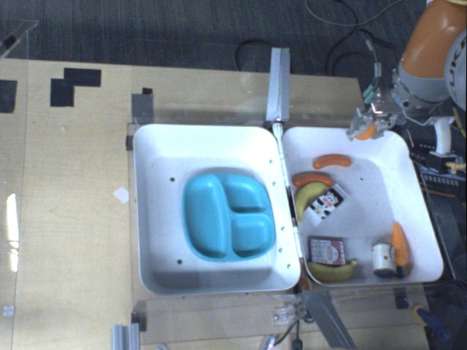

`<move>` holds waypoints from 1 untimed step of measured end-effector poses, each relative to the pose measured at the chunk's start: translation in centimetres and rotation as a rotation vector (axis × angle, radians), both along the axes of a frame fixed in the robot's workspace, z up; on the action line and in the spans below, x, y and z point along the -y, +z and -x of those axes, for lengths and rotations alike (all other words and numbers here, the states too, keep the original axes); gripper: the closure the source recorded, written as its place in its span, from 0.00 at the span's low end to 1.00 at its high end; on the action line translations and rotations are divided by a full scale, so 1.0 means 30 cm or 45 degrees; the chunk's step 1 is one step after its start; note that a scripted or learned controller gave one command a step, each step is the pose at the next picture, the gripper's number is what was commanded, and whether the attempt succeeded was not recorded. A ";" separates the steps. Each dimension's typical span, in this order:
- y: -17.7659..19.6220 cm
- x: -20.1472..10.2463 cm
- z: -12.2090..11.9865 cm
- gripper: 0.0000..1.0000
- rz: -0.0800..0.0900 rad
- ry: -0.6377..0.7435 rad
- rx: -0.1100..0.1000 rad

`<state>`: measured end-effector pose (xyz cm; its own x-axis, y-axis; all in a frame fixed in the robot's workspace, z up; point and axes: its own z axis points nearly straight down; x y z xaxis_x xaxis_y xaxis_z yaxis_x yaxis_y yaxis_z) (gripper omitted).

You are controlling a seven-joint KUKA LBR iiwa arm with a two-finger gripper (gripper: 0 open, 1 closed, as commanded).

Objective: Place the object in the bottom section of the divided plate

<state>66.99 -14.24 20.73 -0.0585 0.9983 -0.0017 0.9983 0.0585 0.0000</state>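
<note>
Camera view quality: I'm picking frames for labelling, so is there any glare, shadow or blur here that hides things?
In the camera view, glare streaks the bench at the far left; the divided plate is evenly lit and sharp, with soft shadow along the left bin wall; the gripper at the right bin corner looks small and slightly blurred, with something orange at its tip.

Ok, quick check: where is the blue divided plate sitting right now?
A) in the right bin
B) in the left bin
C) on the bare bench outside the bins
B: the blue divided plate lies inside the left bin, while the right bin holds the sausages, bananas and other small items.
</note>
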 end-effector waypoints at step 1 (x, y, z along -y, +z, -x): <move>0.030 -0.317 0.018 1.00 -0.003 0.395 -0.001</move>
<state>66.46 -4.73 21.62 -0.3607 0.9327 0.0004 0.9327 0.3607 0.0000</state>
